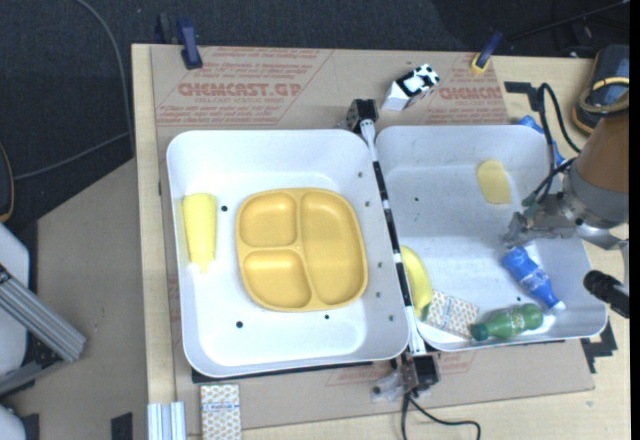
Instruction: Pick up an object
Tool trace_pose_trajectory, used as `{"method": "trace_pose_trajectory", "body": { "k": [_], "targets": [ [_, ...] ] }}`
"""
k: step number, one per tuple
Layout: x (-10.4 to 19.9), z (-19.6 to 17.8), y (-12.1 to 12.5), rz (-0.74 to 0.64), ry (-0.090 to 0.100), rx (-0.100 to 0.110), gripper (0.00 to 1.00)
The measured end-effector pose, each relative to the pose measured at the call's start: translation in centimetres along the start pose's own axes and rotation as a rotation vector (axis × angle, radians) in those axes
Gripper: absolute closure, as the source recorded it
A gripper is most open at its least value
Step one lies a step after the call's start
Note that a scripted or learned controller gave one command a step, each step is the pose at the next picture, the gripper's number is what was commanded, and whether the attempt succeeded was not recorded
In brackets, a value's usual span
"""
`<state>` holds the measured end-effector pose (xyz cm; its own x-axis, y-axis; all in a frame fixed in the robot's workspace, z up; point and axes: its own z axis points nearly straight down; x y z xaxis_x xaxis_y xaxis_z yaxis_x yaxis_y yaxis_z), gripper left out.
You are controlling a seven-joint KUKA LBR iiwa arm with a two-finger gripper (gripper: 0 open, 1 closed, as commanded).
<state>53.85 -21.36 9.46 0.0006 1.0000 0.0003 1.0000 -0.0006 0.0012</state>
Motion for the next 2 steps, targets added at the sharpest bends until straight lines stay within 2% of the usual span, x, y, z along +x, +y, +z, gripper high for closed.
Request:
{"method": "trace_pose_trajectory", "body": {
  "k": [1,2],
  "targets": [
    [3.88,1.02,2.34,-0.002,-0.001,-0.001,1.00],
    [3.82,1.01,2.32,-0.001,-0.001,-0.001,0.00]
  ]
}}
